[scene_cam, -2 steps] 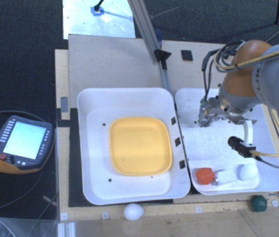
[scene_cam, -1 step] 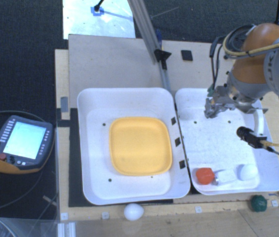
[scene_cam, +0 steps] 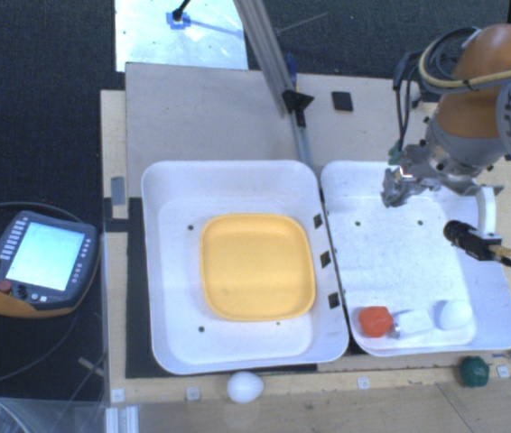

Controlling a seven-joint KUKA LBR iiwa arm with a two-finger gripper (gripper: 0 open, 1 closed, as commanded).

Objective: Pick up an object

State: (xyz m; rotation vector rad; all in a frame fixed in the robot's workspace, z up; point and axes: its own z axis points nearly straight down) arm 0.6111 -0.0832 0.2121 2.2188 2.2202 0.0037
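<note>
The tool [scene_cam: 398, 188] hangs at upper right over the right bin [scene_cam: 418, 242]; its opening cannot be told. An orange object [scene_cam: 375, 321] lies at that bin's lower edge. The beige worktop [scene_cam: 201, 106] sits on dark carpet [scene_cam: 39, 79].

Two white bins sit side by side: the left bin [scene_cam: 161, 242] holds one yellow plate [scene_cam: 258, 265]. The right bin [scene_cam: 418, 242] has three things along its near edge: one red object [scene_cam: 375, 321], one white piece [scene_cam: 413, 322], one white ball [scene_cam: 455, 314].
</note>
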